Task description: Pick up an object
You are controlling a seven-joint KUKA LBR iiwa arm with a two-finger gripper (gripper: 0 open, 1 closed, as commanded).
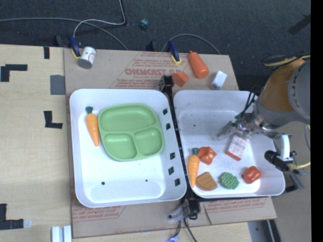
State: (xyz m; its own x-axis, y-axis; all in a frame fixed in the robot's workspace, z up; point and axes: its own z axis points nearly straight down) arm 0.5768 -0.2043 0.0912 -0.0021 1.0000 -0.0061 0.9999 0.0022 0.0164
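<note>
From above, the grey arm (287, 97) with its orange band reaches in from the right over the right bin (202, 102), and the gripper (237, 129) hangs low near the middle of that bin, toward its right side. Its fingers are spread apart, one prong pointing left across the bare white floor, nothing between them, so no catch here. Just below the fingertips lies a small red-and-white packet (236, 147), tilted, very close to the gripper; whether it is touched I cannot tell. Along the front edge of the right bin sits a cluster: an orange carrot (193, 168) against the left wall, a red block (206, 155) just beside its top, a brown bread slice (206, 181) in the front left corner, a green broccoli piece (228, 180) next to it, and a red tomato-like piece (251, 174) toward the front right corner. Over in the left bin (81, 150), a green divided plate (131, 131) takes up the back half, with a second carrot (92, 127) lying beside its left edge. Behind the bins, on the cardboard sheet (141, 67), rest an orange bottle (199, 64), a small white cube (219, 79) and a small can (87, 56).
</note>
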